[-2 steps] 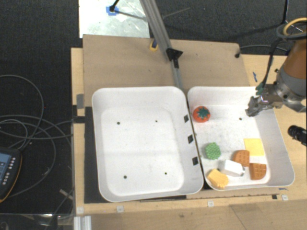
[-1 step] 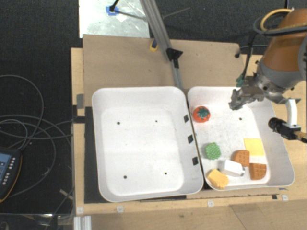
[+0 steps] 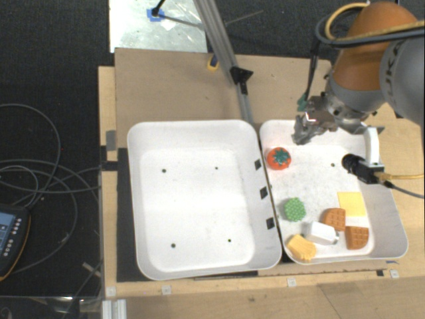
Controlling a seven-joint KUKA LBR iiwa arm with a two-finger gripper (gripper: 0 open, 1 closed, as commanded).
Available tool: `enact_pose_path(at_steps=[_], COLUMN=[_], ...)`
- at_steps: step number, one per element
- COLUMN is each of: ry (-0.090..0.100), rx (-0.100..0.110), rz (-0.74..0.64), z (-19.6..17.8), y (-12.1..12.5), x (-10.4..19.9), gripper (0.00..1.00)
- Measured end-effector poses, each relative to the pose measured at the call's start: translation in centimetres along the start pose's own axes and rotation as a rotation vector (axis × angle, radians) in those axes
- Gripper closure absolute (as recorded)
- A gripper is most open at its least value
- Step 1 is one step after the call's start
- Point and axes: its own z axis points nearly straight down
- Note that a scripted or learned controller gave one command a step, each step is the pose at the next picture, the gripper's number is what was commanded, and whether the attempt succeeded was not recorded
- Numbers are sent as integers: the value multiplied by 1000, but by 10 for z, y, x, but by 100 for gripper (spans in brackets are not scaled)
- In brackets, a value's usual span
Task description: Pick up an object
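We've got the gripper [image 3: 302, 135] low over the far-left corner of the right bin [image 3: 392, 234], just beside the red tomato-like toy [image 3: 279, 158] on its far-right side, not touching as far as we can see. Nothing sits between the jaws. How wide they're spread we can't tell from this angle, wrist body blocks it

Tomato is the nearest candidate: round, red with a green top, lying close to the divider wall between the bins. Our read is we're in the approach step, grasp not started

To do it well:
- centre over the tomato before dropping, we're offset toward the far wall now
- turn the jaws to close parallel to the divider, otherwise one finger likely jams against that wall
- round and probably smooth, so grip at the widest part; an off-centre pinch will likely squirt it out
- go low enough to get past the equator, short of the bin floor

Fallbacks further toward the near edge: green bumpy ball [image 3: 294, 209], yellow slab [image 3: 351, 203], two brown waffle pieces [image 3: 335, 218], white block [image 3: 321, 232], yellow chunk [image 3: 302, 248]. The near ones are bunched up, touching or nearly so, messier to pick. The green ball stands apart, so it's second best

Left bin [image 3: 192, 198] isn't needed for this step
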Motion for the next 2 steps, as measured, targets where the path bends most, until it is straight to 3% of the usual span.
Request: enact_pose_path(at_steps=[2], ry=[1], rx=[1], rz=[0], z=[3], y=[27], x=[109], gripper=[100])
